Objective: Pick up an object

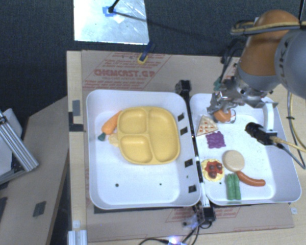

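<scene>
Right bin [290, 185]: toy foods spread apart, reachable singly. Tool [220, 107] low at the far corner, over an orange piece [223, 116]; grip state cannot be told. Left bin [99, 188]: yellow divided plate [145, 135], carrot [110, 123].

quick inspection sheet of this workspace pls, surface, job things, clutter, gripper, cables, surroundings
surface: left bin and right bin, white, side by side on cardboard.
job's things: right bin holds pizza slice, purple piece, bun, sausage, green piece, an orange item.
clutter: yellow tray over a carrot, left bin.
grippers: gripper low over the orange item; grasp unclear.
cables: along the arm.
surroundings: dark carpet, metal plate.
</scene>
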{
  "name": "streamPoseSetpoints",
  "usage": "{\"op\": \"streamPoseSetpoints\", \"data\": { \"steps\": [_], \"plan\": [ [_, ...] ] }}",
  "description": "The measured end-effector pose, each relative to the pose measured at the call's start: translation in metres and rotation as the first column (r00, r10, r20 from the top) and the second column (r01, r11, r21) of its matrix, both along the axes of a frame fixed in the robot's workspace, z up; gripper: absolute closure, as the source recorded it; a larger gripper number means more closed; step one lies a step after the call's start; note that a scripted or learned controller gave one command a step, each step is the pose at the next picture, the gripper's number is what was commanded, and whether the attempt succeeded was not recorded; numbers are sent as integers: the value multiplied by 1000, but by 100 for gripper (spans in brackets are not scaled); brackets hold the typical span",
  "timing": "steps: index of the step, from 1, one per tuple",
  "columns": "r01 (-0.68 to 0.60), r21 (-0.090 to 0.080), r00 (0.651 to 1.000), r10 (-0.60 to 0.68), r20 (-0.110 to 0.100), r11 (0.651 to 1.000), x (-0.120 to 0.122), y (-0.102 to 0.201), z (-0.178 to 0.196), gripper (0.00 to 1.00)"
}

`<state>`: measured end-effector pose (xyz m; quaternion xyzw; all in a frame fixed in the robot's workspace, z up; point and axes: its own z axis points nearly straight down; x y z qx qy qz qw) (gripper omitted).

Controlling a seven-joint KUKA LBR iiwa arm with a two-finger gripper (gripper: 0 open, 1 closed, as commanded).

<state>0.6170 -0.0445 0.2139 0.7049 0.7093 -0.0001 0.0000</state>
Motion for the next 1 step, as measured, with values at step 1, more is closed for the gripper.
{"op": "streamPoseSetpoints", "data": {
  "steps": [1],
  "plan": [
    [-1,1,1000,1,3,1000,2,4,20,100]
  ]
}}
